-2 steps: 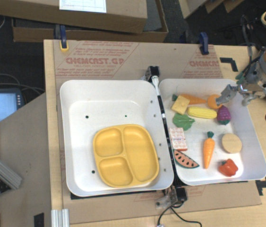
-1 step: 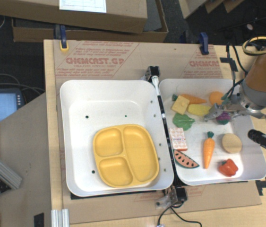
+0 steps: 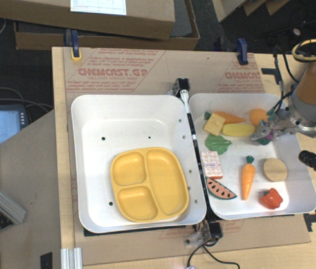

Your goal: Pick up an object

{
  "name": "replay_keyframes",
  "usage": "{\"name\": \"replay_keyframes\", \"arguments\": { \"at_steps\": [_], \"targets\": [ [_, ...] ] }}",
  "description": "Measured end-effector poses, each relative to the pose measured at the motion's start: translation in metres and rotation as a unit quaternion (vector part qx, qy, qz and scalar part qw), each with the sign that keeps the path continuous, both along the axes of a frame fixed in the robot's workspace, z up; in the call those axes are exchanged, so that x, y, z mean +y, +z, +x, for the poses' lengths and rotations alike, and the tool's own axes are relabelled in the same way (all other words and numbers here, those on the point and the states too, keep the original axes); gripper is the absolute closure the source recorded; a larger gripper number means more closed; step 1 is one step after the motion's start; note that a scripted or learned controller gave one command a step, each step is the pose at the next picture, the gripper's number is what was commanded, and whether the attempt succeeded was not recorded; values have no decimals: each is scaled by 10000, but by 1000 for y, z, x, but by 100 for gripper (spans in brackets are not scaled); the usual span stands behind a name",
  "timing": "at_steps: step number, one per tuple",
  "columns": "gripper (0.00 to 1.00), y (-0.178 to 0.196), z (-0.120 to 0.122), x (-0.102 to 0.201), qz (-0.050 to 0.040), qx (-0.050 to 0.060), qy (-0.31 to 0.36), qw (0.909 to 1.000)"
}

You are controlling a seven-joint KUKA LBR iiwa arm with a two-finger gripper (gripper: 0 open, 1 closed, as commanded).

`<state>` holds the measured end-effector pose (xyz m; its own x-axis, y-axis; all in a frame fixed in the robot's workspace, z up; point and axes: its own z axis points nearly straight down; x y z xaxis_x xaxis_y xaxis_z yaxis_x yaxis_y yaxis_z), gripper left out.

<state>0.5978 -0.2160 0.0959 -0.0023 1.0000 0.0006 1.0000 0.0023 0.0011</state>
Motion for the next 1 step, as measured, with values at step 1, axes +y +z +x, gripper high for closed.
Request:
{"name": "replay_keyframes", "arguments": {
  "at_steps": [1],
  "targets": [
    [100, 95, 35, 148, 7, -51, 56, 10000]
  ]
}}
